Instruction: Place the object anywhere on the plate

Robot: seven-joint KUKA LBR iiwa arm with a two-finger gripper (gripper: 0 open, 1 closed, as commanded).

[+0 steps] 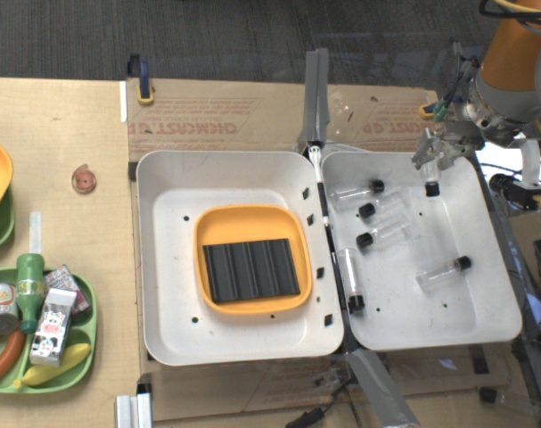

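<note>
Camera view: gripper pinching clear black-capped vial, four more vials scattered below-left, ribbed black pad on orange plate far left

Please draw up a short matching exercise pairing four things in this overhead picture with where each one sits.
Things:
1. square yellow plate
2. ribbed black rectangular pad
3. clear plastic vials with black caps
4. grey two-finger gripper

Places:
A. over the right bin's far edge
B. lying on the plate
C. middle of the left white bin
D. scattered in the right white bin

Pairs: 1-C, 2-B, 3-D, 4-A
</note>
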